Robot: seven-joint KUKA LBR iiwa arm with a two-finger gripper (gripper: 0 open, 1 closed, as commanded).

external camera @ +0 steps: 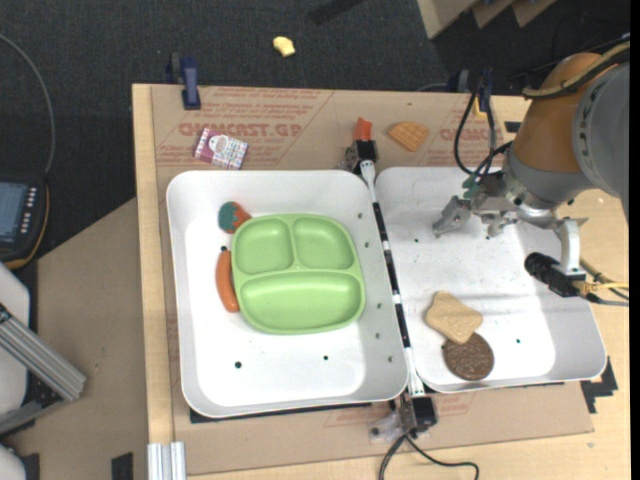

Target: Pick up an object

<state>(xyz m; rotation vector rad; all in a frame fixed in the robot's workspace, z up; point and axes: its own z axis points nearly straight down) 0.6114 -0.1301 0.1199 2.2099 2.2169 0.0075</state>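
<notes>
Here the arm (560, 118) reaches in over the right bin (560, 358), and its claw (476, 215) hangs above the upper part of that bin, over bare white floor. The two fingers look spread apart, with nothing between them, so the claw is open and holds no object.

In my judgement this is the approach step; no grasp is made yet. The closest candidates lie in the same bin, toward its front: a tan cracker-shaped piece (452, 317) and, touching it just below, a dark brown round cookie (468, 357). Both are well apart from the claw.

The left bin (200, 368) carries a green divided plate (297, 273), with an orange sausage-like toy (227, 279) beside its left edge and a small teal and red piece (234, 216) near its upper left corner.

For the next move, the claw should probably travel toward the front of the right bin, centre over one piece, and descend. Both pieces are flat and touch each other, so the fingers may slip or push them instead of gripping.
</notes>
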